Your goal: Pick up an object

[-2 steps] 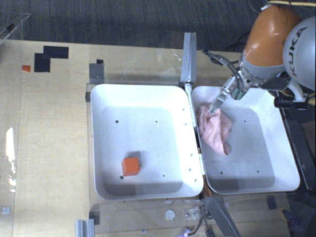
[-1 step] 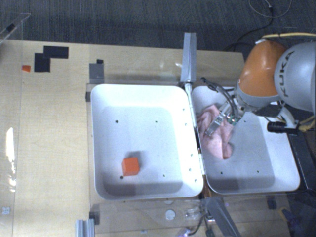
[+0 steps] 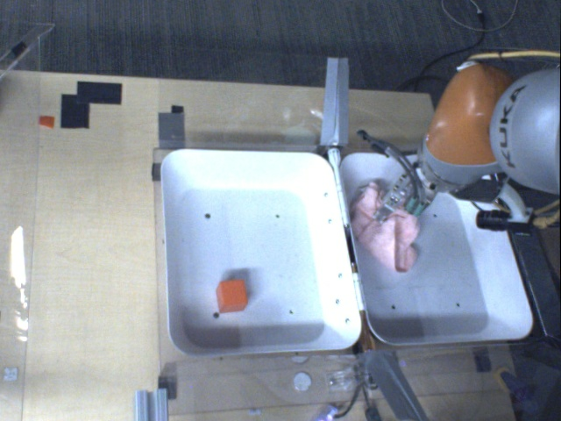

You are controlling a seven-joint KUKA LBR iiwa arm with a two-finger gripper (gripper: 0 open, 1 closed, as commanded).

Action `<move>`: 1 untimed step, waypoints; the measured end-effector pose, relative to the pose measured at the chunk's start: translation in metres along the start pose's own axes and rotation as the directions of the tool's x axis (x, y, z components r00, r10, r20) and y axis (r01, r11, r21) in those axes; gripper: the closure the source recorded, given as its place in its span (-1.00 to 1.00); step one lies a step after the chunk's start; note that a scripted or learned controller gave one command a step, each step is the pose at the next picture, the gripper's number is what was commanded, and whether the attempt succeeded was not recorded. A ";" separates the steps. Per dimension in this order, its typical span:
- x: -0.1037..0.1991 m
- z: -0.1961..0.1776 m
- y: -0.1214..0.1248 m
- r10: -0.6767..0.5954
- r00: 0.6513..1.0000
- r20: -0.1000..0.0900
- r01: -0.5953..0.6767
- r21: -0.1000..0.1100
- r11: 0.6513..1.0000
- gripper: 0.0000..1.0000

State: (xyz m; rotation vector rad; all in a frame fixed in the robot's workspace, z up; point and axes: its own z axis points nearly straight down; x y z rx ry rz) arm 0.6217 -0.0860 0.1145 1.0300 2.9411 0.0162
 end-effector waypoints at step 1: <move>-0.012 -0.083 0.036 0.274 0.962 -0.006 -0.274 0.013 0.962 1.00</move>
